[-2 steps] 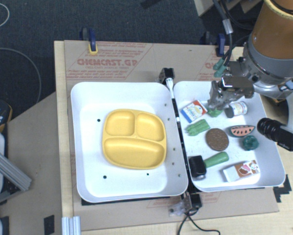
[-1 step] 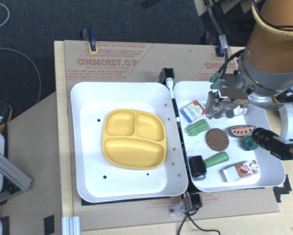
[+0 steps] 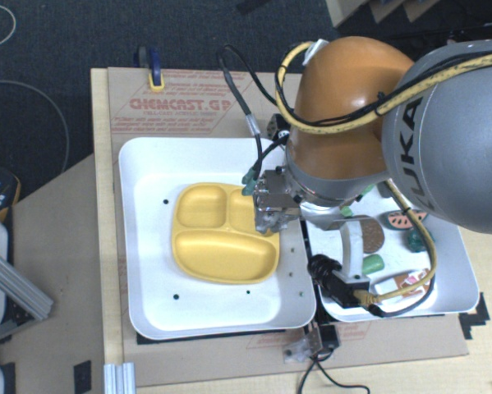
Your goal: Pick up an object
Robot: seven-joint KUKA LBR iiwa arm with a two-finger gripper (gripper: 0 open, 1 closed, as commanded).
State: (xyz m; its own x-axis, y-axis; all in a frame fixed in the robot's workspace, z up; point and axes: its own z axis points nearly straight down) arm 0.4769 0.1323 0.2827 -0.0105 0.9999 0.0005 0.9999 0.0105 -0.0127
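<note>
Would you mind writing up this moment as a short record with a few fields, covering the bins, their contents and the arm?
left bin: holds a yellow divided plate
right bin: holds small items, among them a green piece and a brown disc
arm: reaches in from the right, over the divide between the bins
claw: at the plate's right rim
grasp: cannot tell
</note>
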